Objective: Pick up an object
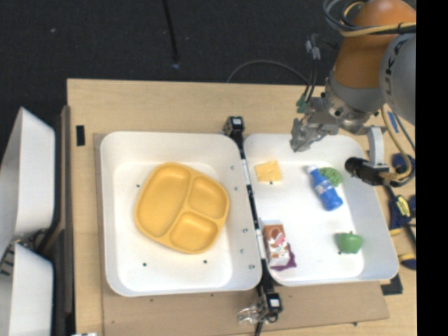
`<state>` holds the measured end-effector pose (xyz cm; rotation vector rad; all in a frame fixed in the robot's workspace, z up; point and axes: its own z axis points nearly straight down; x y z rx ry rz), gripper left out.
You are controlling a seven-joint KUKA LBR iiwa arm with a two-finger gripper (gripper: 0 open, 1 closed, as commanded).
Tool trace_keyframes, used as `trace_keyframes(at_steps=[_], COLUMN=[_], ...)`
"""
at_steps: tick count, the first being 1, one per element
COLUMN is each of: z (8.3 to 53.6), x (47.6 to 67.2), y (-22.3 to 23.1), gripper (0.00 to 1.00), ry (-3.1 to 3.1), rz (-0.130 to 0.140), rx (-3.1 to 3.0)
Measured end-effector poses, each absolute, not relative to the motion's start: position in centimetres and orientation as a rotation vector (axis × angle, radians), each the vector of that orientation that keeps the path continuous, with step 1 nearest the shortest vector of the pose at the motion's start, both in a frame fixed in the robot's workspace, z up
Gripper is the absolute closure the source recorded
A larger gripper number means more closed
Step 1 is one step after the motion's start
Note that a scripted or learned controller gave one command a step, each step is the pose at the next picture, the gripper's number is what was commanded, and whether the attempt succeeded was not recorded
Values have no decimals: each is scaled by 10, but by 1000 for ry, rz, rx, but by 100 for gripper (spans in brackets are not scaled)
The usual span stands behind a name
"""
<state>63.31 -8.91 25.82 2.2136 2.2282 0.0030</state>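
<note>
My gripper (pixel 302 143) hangs over the far edge of the right bin (pixel 308 271), with nothing seen between its fingers. Below and left of it lies a small yellow square block (pixel 269 171). To its lower right lies a blue bottle (pixel 326 188) with a green leafy piece (pixel 334 176) at its top. A green rounded object (pixel 348 242) sits near the bin's right front. A brown and purple snack packet (pixel 278 245) lies against the bin's left wall.
The left bin (pixel 122 257) holds a yellow divided plate (pixel 182 206). A black clip (pixel 234 125) sits where the two bins meet at the back, and another fitting (pixel 264 305) is at the front. White boxes (pixel 28 180) stand at the far left.
</note>
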Motion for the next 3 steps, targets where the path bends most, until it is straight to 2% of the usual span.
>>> trace_keyframes(at_steps=[1,3], z=[254,240], x=[633,646], y=[-46,70], gripper=[100,100], ry=[2229,2231], rz=[0,4], rx=[2215,2212])
